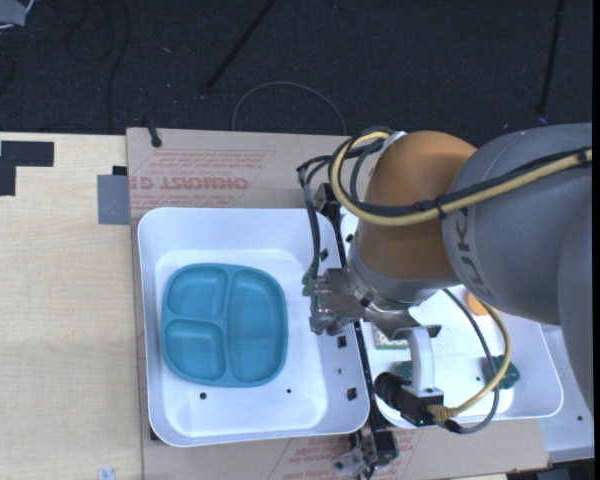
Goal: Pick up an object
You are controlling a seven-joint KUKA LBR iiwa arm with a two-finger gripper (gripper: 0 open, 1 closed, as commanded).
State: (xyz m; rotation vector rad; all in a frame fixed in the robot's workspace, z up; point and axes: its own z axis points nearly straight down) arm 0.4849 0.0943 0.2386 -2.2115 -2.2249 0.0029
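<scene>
Over the seam between the two bins: gripper [329,310] sits low, at the right wall of the left bin [242,410], under the wrist. The wrist and the orange band cover it from above; cannot tell how far open it is, and nothing can be seen held in it.

Left bin: one blue plate [225,324], lying flat, three compartments (one long on the side towards the gripper, two smaller on the far side). The plate is about centred, clear of all four walls. The gripper is just beside the plate's right edge, apart from it as far as the view shows.

Right bin [552,393]: mostly covered by the arm. A small green object [507,375] shows on the floor towards the near right corner, partly hidden; shape not readable. It lies well apart from the gripper.

Both bins rest on a cardboard sheet [200,176] with red print, itself on the pale wooden bench [50,318].
</scene>
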